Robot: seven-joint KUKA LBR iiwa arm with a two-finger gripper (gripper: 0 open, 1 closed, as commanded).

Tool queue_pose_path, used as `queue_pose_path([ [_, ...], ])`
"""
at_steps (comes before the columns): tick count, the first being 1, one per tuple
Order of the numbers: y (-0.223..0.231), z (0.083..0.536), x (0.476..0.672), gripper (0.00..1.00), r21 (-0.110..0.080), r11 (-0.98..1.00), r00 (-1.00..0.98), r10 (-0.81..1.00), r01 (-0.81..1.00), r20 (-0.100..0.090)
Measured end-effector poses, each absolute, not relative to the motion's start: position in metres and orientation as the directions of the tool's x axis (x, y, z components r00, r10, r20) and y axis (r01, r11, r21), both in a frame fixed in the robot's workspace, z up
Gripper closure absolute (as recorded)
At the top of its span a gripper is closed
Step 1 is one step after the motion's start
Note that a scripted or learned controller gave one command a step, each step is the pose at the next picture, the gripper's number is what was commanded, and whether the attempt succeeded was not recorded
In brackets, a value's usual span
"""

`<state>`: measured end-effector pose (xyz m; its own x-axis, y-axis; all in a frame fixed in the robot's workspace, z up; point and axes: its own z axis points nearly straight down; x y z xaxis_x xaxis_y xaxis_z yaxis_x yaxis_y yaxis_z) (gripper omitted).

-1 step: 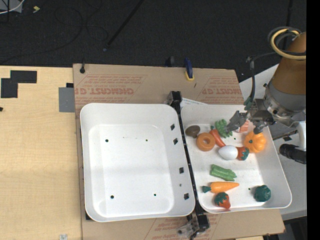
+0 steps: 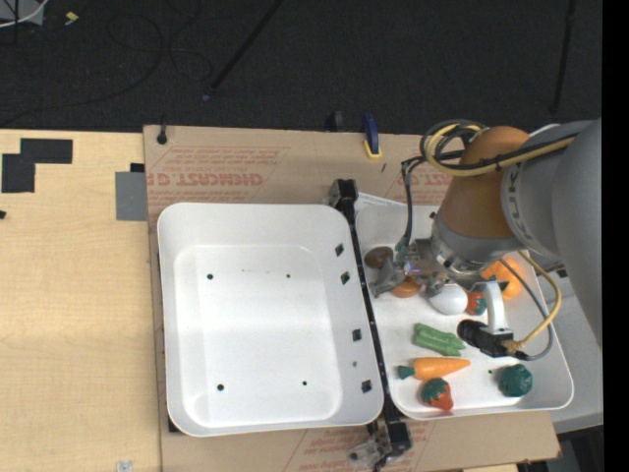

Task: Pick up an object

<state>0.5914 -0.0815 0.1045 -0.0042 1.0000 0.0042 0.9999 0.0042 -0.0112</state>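
The gripper (image 2: 411, 268) is lowered into the right bin (image 2: 550, 396) beside a brown object (image 2: 378, 259) (finger state cannot be told); a toy carrot (image 2: 439, 367) is seen nearer.

Even, bright overhead light, slightly soft

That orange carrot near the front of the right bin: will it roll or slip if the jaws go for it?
The carrot looks like a glossy, moulded toy, so probably stiff and light but somewhat slippery. Its rounded, tapered body lies flat on the right bin floor, so a side nudge may roll or swing it toward the green pod-shaped toy beside it.
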Motion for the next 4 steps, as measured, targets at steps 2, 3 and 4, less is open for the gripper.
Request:
queue_pose_path([
  [2, -0.084, 0.088, 0.613, 0.0, 0.002, 0.002, -0.002, 1.0, 1.0, 0.0],
  [3, -0.085, 0.097, 0.609, 1.0, -0.006, -0.003, 0.003, 1.0, 1.0, 0.001],
  [4, -0.043, 0.194, 0.647, 1.0, 0.009, 0.005, -0.005, 1.0, 1.0, 0.001],
])
